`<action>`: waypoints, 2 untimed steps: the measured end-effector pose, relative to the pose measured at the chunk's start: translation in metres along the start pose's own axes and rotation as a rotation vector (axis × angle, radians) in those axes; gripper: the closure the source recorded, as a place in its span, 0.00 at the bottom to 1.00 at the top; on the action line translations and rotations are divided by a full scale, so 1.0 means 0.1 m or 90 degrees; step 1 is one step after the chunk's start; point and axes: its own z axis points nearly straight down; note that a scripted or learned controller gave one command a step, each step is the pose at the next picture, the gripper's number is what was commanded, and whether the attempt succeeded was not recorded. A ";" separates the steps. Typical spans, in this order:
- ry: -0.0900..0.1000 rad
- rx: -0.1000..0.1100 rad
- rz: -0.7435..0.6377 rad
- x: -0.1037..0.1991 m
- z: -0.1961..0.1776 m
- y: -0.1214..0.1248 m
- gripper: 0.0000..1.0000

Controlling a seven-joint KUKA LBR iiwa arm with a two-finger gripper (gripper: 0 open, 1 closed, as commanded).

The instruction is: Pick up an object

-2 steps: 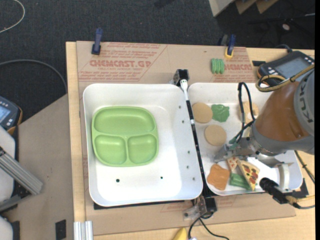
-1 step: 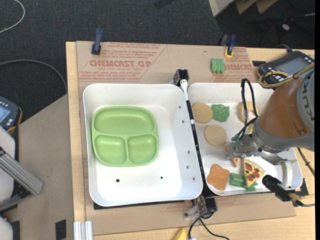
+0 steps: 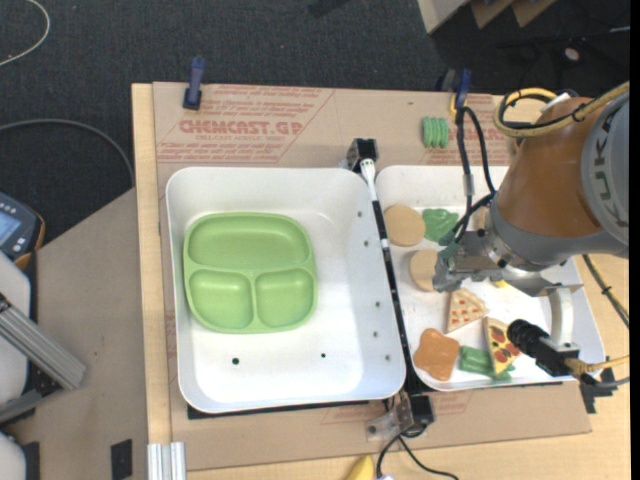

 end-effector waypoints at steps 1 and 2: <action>0.001 0.002 -0.001 0.76 -0.46 -0.15 1.00; 0.001 -0.001 -0.001 1.46 -1.19 0.06 1.00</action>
